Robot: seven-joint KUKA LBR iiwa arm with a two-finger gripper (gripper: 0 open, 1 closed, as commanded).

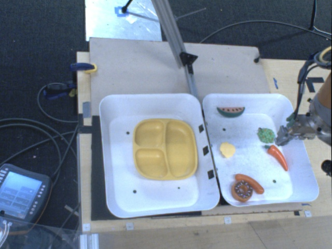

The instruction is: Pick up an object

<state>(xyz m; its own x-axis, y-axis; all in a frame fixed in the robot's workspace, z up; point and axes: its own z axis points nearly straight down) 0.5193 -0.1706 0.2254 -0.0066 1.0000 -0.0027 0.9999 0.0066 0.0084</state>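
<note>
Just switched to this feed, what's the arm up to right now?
The arm's gripper is low in the right bin, between the green broccoli piece and the top of the toy carrot. Nothing is visibly held. The watermelon slice, yellow chip, donut and sausage lie untouched. The yellow divided plate sits in the left bin.

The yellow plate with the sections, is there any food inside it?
No. All three sections of the yellow plate look bare. The toy food lies in the right bin. What is under the plate is covered.

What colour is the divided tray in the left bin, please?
Yellow; the divided tray shows plainly in the camera view.
</note>
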